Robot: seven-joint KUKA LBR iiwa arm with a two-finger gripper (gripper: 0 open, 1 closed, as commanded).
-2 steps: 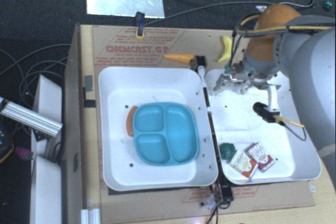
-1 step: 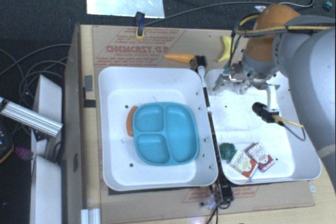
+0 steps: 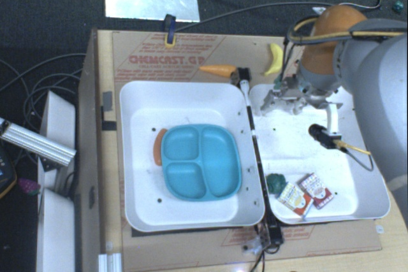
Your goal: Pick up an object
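My gripper (image 3: pixel 284 102) hangs low over the far end of the right bin (image 3: pixel 368 195), close to its back left corner, with nothing seen in it. At the near end of that bin lie a small dark green lump (image 3: pixel 276 183), a yellow-and-white packet (image 3: pixel 294 197) and a red-and-white packet (image 3: pixel 317 190), all well apart from the gripper. In the left bin (image 3: pixel 137 130) rests a blue divided plate (image 3: pixel 201 160), and an orange sausage (image 3: pixel 157 146) lies against its left edge.
Behind the bins, on the cardboard, lie an orange carrot (image 3: pixel 217 71) and a yellow banana (image 3: pixel 275 58). The grey arm covers the right bin's far right side. A ridge (image 3: pixel 252 137) divides the two bins.
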